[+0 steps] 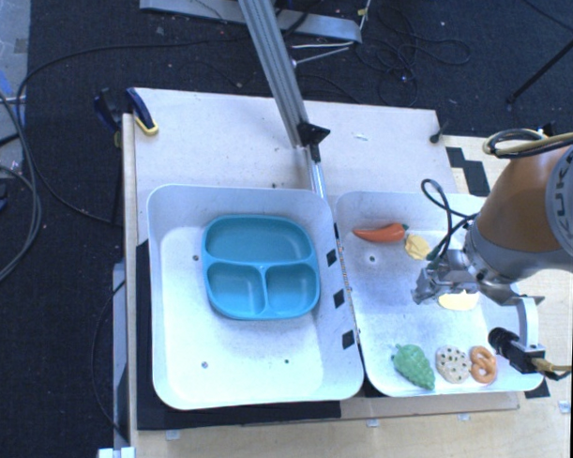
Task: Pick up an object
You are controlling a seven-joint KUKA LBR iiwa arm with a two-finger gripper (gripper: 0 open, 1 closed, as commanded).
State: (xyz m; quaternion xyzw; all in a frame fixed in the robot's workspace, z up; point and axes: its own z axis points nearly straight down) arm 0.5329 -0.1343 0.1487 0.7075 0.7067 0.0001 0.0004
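Gripper (433,287) low in the right bin (382,302), just beside a pale yellow piece (458,300) lying on the bin floor. Whether anything sits in its grasp — cannot tell from this slant.

Likely target, as a judgement: that pale yellow piece, nearest the gripper. Looks flat and low, probably light toy food, hard plastic or foam; thin edge offers little to pinch, so a hold across the narrow width, pressed close to the bin floor, seems best. Smooth surface may slip.

Other candidates in the right bin:
- orange-red pepper (380,232) near the far wall — long, tapered, likely stiff; take across the middle.
- small yellow lump (417,246) just beside the pepper's tip; identity unclear at this size.
- green leafy piece (414,365) near the front wall — bumpy, perhaps the best grip of the lot.
- round cookie (452,363) and pretzel (483,364) side by side, flat, close to the front right corner; walls crowd the approach.

Left bin (173,266): a blue divided plate (262,268) with three compartments, nothing seen in them. Plate wide and shallow, poor for a two-finger pinch except at the rim.

Both bins on the worktop (224,137), side by side, touching.
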